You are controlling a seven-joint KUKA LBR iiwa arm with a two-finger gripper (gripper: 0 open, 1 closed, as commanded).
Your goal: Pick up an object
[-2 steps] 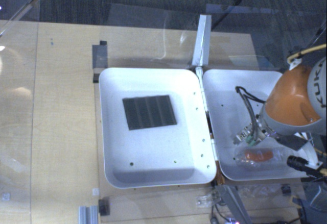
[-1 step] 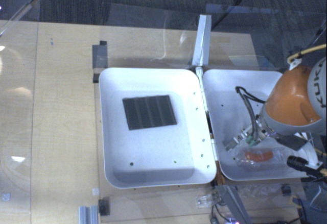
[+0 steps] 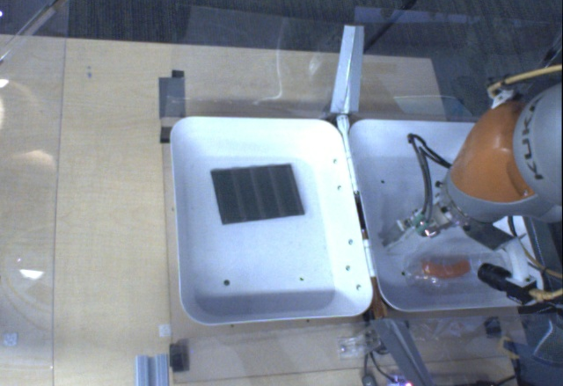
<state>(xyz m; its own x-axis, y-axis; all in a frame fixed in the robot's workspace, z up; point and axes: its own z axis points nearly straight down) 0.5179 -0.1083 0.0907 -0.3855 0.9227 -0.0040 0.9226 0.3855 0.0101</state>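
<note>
On the arm (image 3: 519, 156), letters "KU" show.

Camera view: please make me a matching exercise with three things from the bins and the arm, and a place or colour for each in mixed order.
Things:
1. dark ribbed pad
2. reddish object
3. band on the arm

Descriptions:
A. orange, above the wrist
B. lies in the left bin
C. lies in the right bin, near its front edge

Pairs: 1-B, 2-C, 3-A
</note>
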